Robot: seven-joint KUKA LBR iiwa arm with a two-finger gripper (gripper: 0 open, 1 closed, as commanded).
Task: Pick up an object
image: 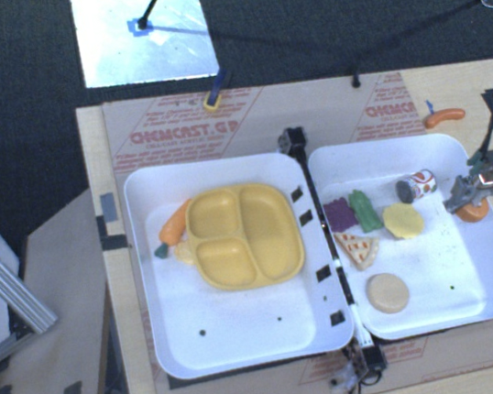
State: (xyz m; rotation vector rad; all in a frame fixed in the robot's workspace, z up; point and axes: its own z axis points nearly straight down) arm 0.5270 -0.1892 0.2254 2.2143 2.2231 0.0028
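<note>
My gripper [465,193] hangs at the right rim of the right bin [448,299], and the arm comes in from the right edge. Just below it, touching the rim, lies a small orange piece [475,212], partly covered by the gripper. Inside that bin are a red-and-white can [417,185] on its side, a flat yellow disc [403,220], a green piece [366,210], a purple piece [339,214], a pizza slice [358,248] and a tan round cookie [388,292].
The left bin [186,340] holds a yellow divided plate [239,236] with an orange carrot [173,224] at its left side. An orange sausage-like toy [444,116] lies on the bench behind the right bin. A black clip strip [316,227] runs between the bins.
</note>
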